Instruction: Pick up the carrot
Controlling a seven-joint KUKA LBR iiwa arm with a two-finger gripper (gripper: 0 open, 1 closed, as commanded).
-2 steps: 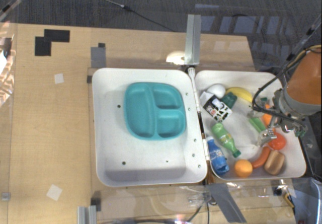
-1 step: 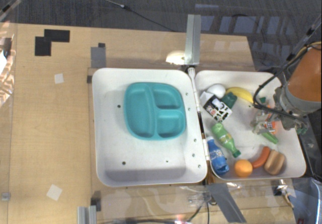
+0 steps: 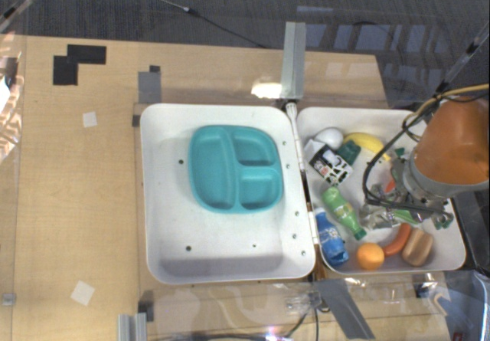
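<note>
We see a pale wooden bench (image 3: 69, 201) carrying two shallow white bins set side by side, their inner edges touching. The left bin (image 3: 164, 255) sits near the bench's middle and the right bin (image 3: 452, 259) lies at its right end. A grey metal post (image 3: 293, 63) stands on the bench just beyond where the bins meet. Far to the left we find a black L-shaped mark (image 3: 76, 63), and a small grey bracket (image 3: 151, 86) stands by the left bin's far corner. Two small pale squares (image 3: 90, 119) (image 3: 82, 293) lie on the bare wood, one far, one near.
</note>
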